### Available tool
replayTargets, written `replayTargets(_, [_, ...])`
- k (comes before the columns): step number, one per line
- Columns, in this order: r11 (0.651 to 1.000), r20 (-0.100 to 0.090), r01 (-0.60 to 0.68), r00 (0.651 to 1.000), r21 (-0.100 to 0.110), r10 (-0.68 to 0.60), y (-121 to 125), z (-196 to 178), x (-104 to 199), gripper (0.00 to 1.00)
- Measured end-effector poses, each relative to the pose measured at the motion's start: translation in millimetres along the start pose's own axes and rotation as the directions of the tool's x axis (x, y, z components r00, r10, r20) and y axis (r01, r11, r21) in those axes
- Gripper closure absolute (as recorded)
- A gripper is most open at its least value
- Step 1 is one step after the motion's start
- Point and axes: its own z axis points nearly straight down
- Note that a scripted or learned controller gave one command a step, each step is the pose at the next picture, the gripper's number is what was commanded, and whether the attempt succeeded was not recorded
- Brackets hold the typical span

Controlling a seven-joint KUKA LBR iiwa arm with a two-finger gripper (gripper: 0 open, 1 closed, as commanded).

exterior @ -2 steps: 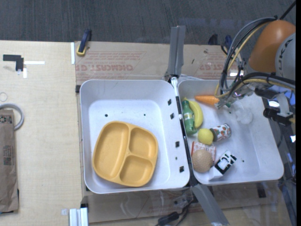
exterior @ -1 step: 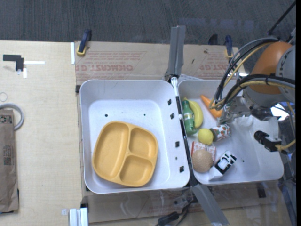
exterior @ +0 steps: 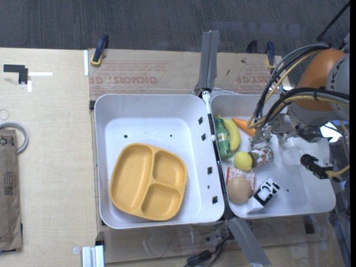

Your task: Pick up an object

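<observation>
Wide tan bench [exterior: 50, 121] under everything, brown paper bag [exterior: 8, 188] cut off at its left edge.

Grey arm [exterior: 311, 107] with orange band, in from the right over the right bin [exterior: 297, 191], dark cables looping across it; far side cut off by the frame.

Left bin [exterior: 103, 149]: white, shallow, holding a yellow three-compartment plate [exterior: 147, 182] lying flat toward the near side.

Right bin: candidates for picking crowded along the left wall, rest of the floor partly covered by the arm.

Gripper [exterior: 260, 138] low over that cluster, just beside the orange carrot [exterior: 242, 124] and above the small can [exterior: 263, 156]. Tangled with cables and glare there, so cannot tell whether clenched or released; nothing seen in its hold.

Among the items, by size:
- brown round ball [exterior: 239, 189], rough-skinned, possibly a coconut or a potato, near the front, resting on a red-and-white packet [exterior: 241, 174] mostly hidden beneath
- green bottle [exterior: 222, 139] lying along the wall
- yellow banana [exterior: 233, 136] touching the bottle
- carrot, tip toward the bottle, other end lost behind the gripper
- yellow lemon [exterior: 243, 161] touching the can
- small can, label too blurred to read
- black-and-white block [exterior: 267, 193] just right of the ball
</observation>
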Motion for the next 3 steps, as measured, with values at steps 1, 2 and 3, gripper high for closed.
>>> replayTargets(1, [0.989, 0.0, -0.147, 0.989, 0.001, 0.147, -6.6, 0.0, 59.6, 0.0])
replayTargets(2, [0.998, 0.0, -0.064, 0.998, 0.002, 0.064, -115.3, 0.8, 66.3, 0.0])
replayTargets(3, [0.998, 0.0, -0.069, 0.998, 0.004, 0.069, -116.0, -7.4, 65.2, 1.0])
